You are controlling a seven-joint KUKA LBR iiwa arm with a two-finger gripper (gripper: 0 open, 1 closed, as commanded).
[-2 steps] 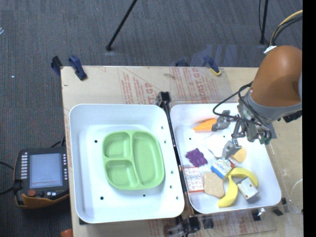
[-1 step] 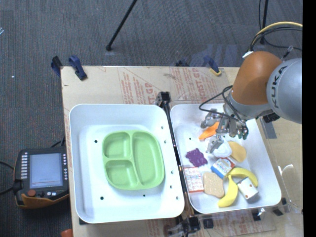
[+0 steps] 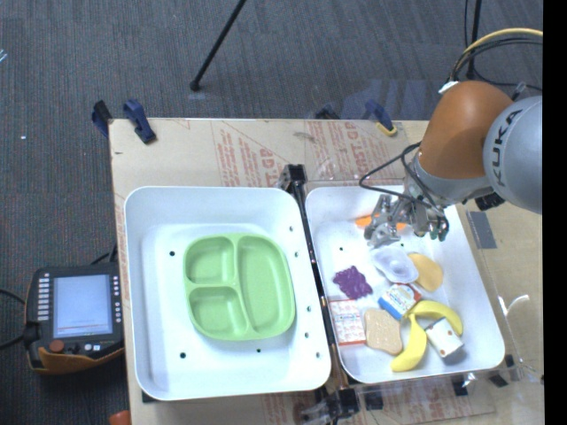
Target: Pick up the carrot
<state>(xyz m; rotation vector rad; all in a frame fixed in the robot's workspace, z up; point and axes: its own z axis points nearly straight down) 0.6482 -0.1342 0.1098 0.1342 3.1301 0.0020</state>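
The carrot [image 3: 364, 222] is a small orange piece lying near the back of the right bin [image 3: 483, 290], mostly covered by the gripper; only its left tip and a sliver of orange under the gripper body show. My gripper [image 3: 404, 227] hangs directly over it, low in the bin, below the arm's orange band [image 3: 462, 129]. I cannot make out whether the carrot is gripped.
Crowded in the right bin are purple grapes [image 3: 353, 282], a pale oval item [image 3: 394, 264], a yellow wedge [image 3: 428, 272], a small carton [image 3: 399, 300], a banana [image 3: 427, 328], a bread slice [image 3: 383, 333] and a red-white packet [image 3: 345, 320]. A green divided plate [image 3: 239, 286] lies in the left bin [image 3: 146, 237].
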